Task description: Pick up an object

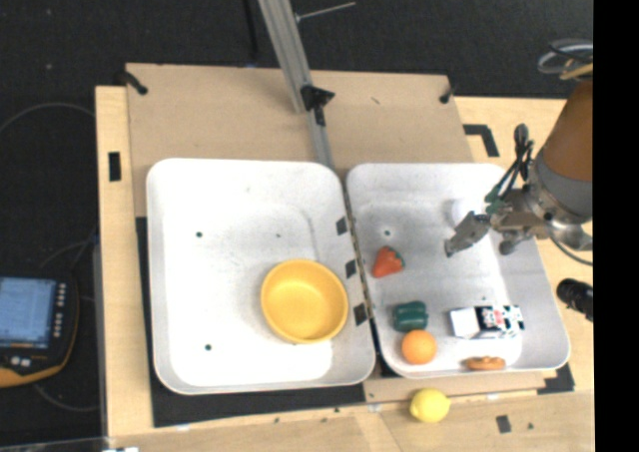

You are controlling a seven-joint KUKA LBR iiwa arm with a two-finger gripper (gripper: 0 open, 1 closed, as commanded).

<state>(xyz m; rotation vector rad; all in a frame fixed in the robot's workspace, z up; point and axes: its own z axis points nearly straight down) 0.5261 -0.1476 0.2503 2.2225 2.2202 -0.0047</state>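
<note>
My gripper (487,239) hangs over the right part of the right bin (419,186), its two fingers spread apart and open with nothing between them. Below it, near the bin's front right, lies a small white box (485,321) with dark print. A red fruit-like piece (387,262) sits to the gripper's left, well apart from it. Further front are a dark green block (409,316), an orange ball (419,347) and a flat orange-brown item (486,363) by the front rim.
A yellow bowl (304,299) stands in the left bin (200,201). Outside the bins, a yellow lemon (429,405) lies on the bench at the front. A grey metal pole (290,41) slants up from between the bins at the back.
</note>
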